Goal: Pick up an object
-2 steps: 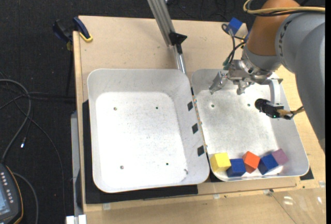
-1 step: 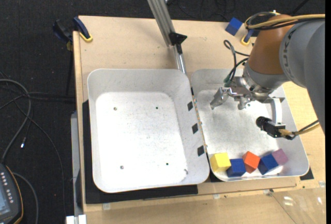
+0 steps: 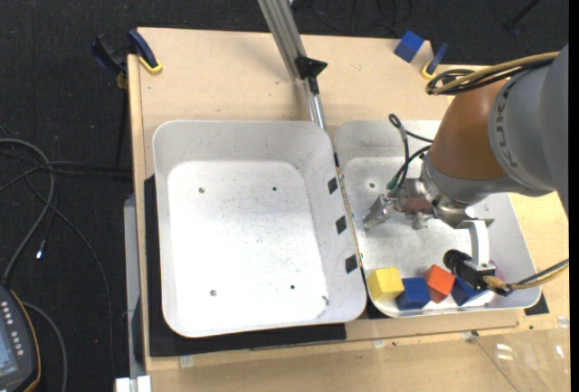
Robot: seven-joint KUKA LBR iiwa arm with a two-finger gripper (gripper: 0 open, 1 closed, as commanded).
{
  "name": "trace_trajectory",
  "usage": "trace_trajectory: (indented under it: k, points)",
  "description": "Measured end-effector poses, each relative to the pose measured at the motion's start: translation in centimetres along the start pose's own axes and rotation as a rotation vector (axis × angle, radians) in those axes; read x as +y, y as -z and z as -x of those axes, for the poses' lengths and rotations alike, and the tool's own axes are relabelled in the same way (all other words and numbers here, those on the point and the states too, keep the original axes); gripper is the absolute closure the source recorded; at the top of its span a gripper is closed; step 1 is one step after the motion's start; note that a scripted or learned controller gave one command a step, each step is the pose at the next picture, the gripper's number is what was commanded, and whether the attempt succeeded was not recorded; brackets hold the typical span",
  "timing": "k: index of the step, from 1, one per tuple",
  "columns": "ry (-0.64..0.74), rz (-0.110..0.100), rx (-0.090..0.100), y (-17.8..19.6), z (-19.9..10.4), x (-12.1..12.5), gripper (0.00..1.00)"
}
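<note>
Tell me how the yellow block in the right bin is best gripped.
Grip the yellow block across its left and right faces, coming straight down. Its top is exposed, but the blue block sits close on its right and the bin wall on its left, so the fit looks tight.

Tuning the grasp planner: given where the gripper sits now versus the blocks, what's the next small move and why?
Probably shift the gripper toward the near edge of the right-hand white bin. It sits over bare bin floor, while the yellow cube, blue block and orange block cluster along that edge.
</note>
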State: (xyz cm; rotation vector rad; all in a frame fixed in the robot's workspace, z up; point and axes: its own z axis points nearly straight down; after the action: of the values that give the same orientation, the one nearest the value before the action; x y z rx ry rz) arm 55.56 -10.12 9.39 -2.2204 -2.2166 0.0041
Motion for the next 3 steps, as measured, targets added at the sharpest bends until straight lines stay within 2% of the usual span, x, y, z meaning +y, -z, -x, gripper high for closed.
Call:
trace_trajectory:
  k: [1, 2, 3]
  points:
    - [-0.003, 0.003, -0.002, 0.1, 3.8, -2.0, 0.0]
    - [-0.002, 0.003, 0.0, 2.0, 4.8, -5.8, 0.0]
    - [0.007, 0.006, -0.001, 0.1, -0.3, -6.6, 0.0]
